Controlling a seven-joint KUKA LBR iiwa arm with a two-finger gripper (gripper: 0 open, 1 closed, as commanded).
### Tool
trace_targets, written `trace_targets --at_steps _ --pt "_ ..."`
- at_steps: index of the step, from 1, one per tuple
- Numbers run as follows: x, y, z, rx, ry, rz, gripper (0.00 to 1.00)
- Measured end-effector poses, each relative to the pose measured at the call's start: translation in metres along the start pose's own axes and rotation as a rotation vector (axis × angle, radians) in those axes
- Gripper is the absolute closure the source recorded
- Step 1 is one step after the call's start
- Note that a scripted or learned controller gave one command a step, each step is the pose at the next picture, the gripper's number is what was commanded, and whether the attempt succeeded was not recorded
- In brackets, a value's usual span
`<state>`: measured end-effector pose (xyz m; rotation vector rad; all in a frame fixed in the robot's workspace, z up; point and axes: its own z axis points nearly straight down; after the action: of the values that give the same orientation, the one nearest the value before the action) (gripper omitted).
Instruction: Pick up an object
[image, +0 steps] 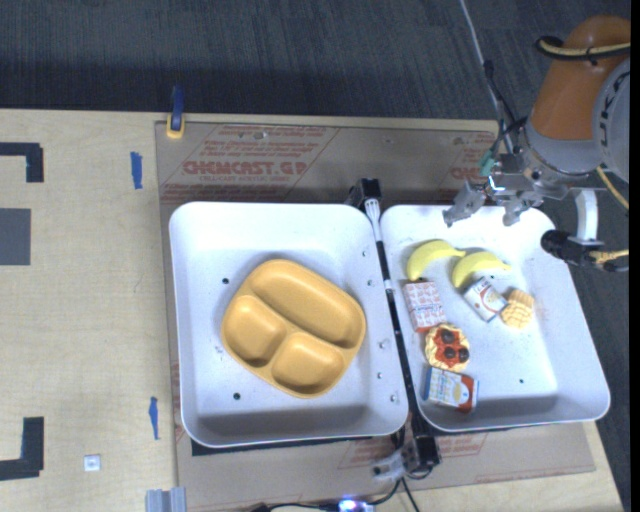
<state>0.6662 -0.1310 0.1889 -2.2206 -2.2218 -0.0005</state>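
Nothing picked up so far. The gripper (492, 203) hangs over the far edge of the right bin (575, 345) with fingers spread and nothing between them, while the bananas (455, 262) (closest candidates) sit in the bin below. Whole grab remains.

My arm (585, 85): smooth grey casing, glossy orange band.
My gripper (493, 205): bare metal, dull sheen.
Bins (200, 300): smooth white plastic, slightly glossy.
Divided tray (291, 327): glossy yellow plastic.
Bench (80, 330): matt pale wood.
Board (300, 160), at 12 o'clock of the bins: matt brown cardboard, printed red.
Small packets (450, 388): printed, glossy wrapping.
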Motion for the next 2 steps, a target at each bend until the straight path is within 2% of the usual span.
trace_targets --at_steps 1,2 --pt "-0.018 -0.058 0.103 -0.002 -0.001 0.001 0.0" --pt "-0.019 -0.056 0.091 -0.008 -0.004 0.002 1.0"
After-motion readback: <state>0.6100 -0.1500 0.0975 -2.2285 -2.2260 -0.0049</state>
